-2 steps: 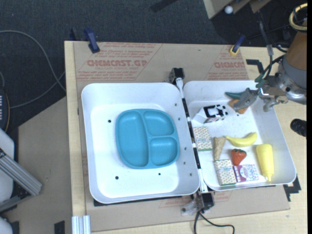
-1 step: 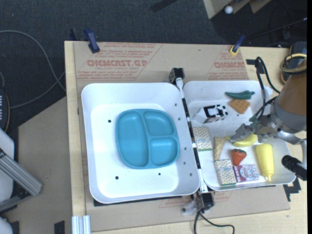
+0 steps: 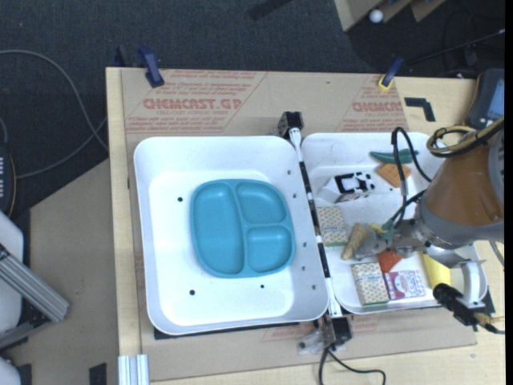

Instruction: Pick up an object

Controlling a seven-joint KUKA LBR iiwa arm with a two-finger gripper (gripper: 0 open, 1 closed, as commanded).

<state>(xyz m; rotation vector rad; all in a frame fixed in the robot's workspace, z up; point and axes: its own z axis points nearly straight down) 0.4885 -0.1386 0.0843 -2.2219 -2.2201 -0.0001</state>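
My gripper [image 3: 373, 242] is low inside the right bin [image 3: 321, 147], in among the objects at its middle. The grey arm with its orange band [image 3: 471, 189] comes in from the right and hides part of the bin. A tan object [image 3: 353, 241] lies right against the gripper's left side. Just below the gripper is a small orange-red piece [image 3: 389, 261]. I cannot tell whether anything sits between the gripper's tips.
A blue divided plate [image 3: 242, 227] lies in the left bin [image 3: 152, 215]. The right bin also holds two patterned packets [image 3: 331, 224] [image 3: 370, 284], a red-and-white box [image 3: 405, 284], a yellow object [image 3: 438, 271], a black-and-white item [image 3: 353, 184] and a teal-and-orange piece [image 3: 391, 164].
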